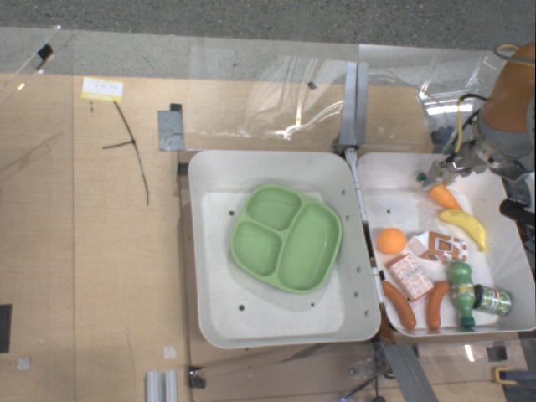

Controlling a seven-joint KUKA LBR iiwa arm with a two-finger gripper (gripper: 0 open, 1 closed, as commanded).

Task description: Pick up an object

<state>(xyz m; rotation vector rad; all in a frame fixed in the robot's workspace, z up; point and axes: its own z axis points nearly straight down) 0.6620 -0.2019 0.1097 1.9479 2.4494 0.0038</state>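
Observation:
The right bin [394, 178] holds several toy foods. An orange carrot [442, 197] lies near its back, and a yellow banana [465, 225] sits just in front of the carrot. An orange ball [391, 241], a red-and-white patterned box [445, 245] and a pink box [410, 276] fill the middle. Two sausages [399, 304] [436, 305], a green bottle [459, 291] and a green can [492, 300] lie along the front. My gripper [441, 172] hangs just behind and above the carrot, at the end of the arm [511, 107] coming in from the upper right.
The left bin [209, 308] holds a green divided plate [286, 239]. A grey divider post [352, 107] stands between the bins at the back, with clear plastic sheeting around it. A black cable [134, 153] and a yellow label [102, 89] lie on the bench at left.

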